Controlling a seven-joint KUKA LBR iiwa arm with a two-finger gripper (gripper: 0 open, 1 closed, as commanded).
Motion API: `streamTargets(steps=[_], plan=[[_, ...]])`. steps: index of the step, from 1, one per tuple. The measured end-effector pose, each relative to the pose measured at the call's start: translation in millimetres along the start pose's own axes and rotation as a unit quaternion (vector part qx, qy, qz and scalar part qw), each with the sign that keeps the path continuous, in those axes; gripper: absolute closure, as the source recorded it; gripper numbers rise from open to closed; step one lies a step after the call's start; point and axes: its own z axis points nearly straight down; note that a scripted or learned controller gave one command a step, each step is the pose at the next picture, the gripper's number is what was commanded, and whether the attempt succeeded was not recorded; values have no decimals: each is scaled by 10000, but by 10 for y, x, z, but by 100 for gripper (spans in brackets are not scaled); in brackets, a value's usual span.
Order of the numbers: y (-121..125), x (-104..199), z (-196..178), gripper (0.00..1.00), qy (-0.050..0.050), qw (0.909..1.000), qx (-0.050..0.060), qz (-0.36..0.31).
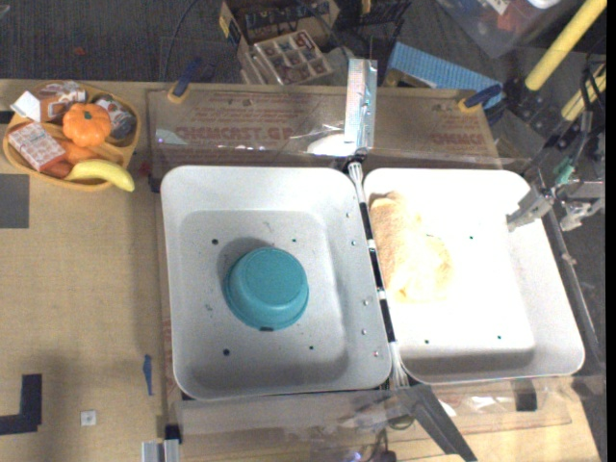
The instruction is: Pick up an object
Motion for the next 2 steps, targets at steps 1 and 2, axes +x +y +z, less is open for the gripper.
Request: streamTargets(steps=[1, 2], plan=[[78, 425, 1220, 0, 3, 9997, 6, 231], [575, 576, 1768, 0, -8, 9982, -31, -596]])
